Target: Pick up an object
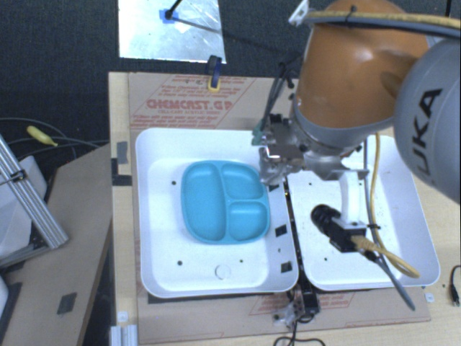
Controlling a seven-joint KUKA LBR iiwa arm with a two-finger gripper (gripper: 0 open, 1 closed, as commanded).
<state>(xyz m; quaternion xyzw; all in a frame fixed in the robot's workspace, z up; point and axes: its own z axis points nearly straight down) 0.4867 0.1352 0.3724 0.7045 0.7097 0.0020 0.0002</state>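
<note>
Worktop (122,193): I see a tan surface carrying two shallow white bins side by side, on a cardboard sheet (189,101) printed with red lettering.
Left bin (162,265): white, with small dark dots on its floor and a faint round mark near its front edge.
Plate (224,202): a blue divided plate with three compartments, lying flat in the left bin, right of centre and close to the wall shared with the other bin. It is the one loose object I can make out in that bin.
Right bin (410,207): white; a black cylindrical piece (330,223) and a thin grey rod (395,280) show over its floor, beside a yellow cable (373,193) hanging from the arm.
Arm (360,71): orange band and grey casing fill the upper right, reaching in over the divide between the bins.
Pincer (274,166): I see its metal end low over the shared wall, just beside the plate's upper right corner. From this angle I cannot tell whether it is spread or pressed together, nor whether it touches the plate.
Background: a shiny foil square (173,20) with a blue mark lies beyond the cardboard; an aluminium frame (29,207) stands at the left edge.
</note>
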